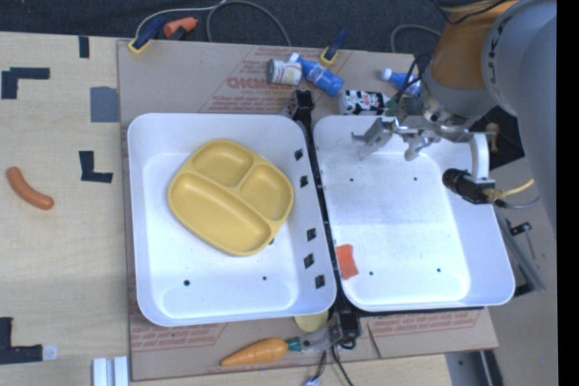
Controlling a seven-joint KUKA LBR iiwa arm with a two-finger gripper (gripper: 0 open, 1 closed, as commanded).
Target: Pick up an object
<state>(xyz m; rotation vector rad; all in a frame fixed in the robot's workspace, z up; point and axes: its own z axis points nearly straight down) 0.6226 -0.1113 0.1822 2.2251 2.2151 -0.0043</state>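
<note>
Nearest the camera, a toy carrot is lying on the cardboard at six o'clock, just outside the front rims of the two bins. An orange sausage is resting on the wooden bench far out at nine o'clock, well apart from everything else.

The right bin is holding a small orange-red block, which is sitting near its front left corner, close to the divider between the bins, at about five o'clock from the view's centre. That block is the one loose thing lying in the bin I am over.

The left bin is holding a yellow divided plate, lying flat and turned at a slant, at about nine o'clock from centre. Its three compartments are bare.

My claw is hanging over the far part of the right bin, at about two o'clock, well apart from the block. My fingers are standing spread apart, with nothing between them.

Farthest away, at twelve o'clock beyond the bins, a blue-and-white bottle is lying on its side on the cardboard, and an orange-handled clamp is gripping the board's far left corner.
</note>
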